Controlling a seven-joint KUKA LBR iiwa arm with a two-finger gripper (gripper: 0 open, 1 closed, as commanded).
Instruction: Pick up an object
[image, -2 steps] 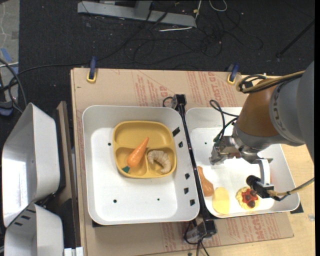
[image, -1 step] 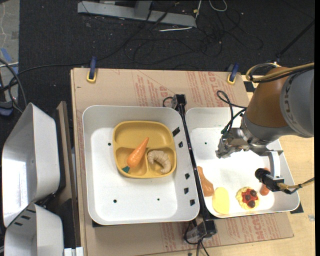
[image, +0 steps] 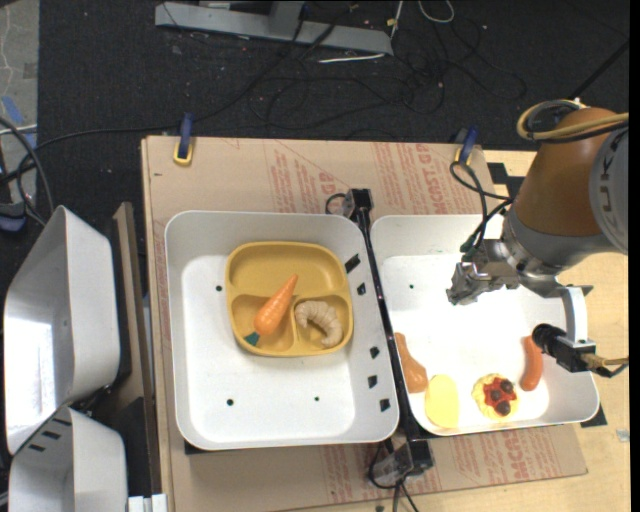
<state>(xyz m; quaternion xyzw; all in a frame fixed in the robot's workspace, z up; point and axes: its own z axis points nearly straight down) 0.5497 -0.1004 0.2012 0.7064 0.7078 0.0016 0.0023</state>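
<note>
In the left bin (image: 200, 330) stands a yellow divided plate (image: 240, 268) that bears an orange carrot (image: 275, 305) and a pale shrimp (image: 321, 321). Along the near side of the right bin (image: 440, 240) lie an orange sausage-shaped piece (image: 410, 366), a pale yellow piece (image: 442, 401), a small pizza-like piece with red and dark toppings (image: 497, 394) and a red-orange hot dog (image: 532, 362). My gripper (image: 466, 283) hangs over the upper middle of the right bin, above bare white floor, well apart from those pieces. Nothing shows between its tips.
The two bins sit side by side on a cardboard-covered bench (image: 260, 170), joined by a black divider (image: 372, 300). Cables (image: 300, 80) trail across the dark floor behind. White containers (image: 60, 320) stand at the far left.
</note>
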